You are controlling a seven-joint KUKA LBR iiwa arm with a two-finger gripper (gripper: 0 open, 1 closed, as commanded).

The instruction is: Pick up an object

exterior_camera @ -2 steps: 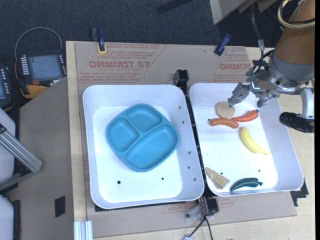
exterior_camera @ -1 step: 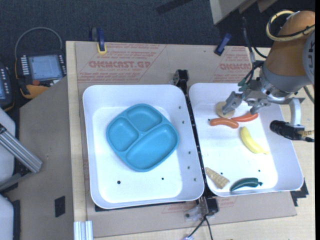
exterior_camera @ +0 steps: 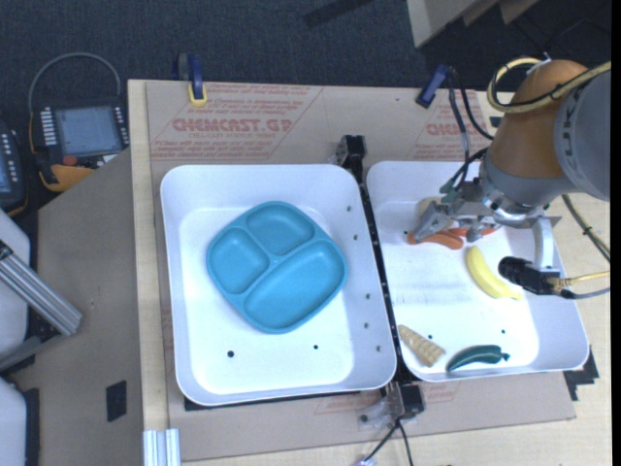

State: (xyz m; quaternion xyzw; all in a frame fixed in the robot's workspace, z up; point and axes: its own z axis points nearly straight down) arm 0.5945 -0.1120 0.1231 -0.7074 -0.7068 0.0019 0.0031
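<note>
While low in the right bin (exterior_camera: 553, 352), gripper (exterior_camera: 441, 223) sits over an orange item (exterior_camera: 448, 240), fingers possibly apart, cannot tell | banana (exterior_camera: 488, 274) beside | blue plate (exterior_camera: 277, 265) left bin (exterior_camera: 184, 260)

Grey arm with orange band (exterior_camera: 543, 134) runs off the right edge of the frame, upper right. Its wrist covers the far right part of the right white bin (exterior_camera: 427, 178). Gripper (exterior_camera: 441, 223) sits low over a small orange object (exterior_camera: 448, 240); that object is partly hidden under it, shape unclear. Fingers too small and cluttered to read. Handheld screen unit (exterior_camera: 85, 129), upper left: display unreadable. Beige block (exterior_camera: 456, 3), top edge, cut off. Metal rail (exterior_camera: 34, 294), left edge, cut off.
</note>
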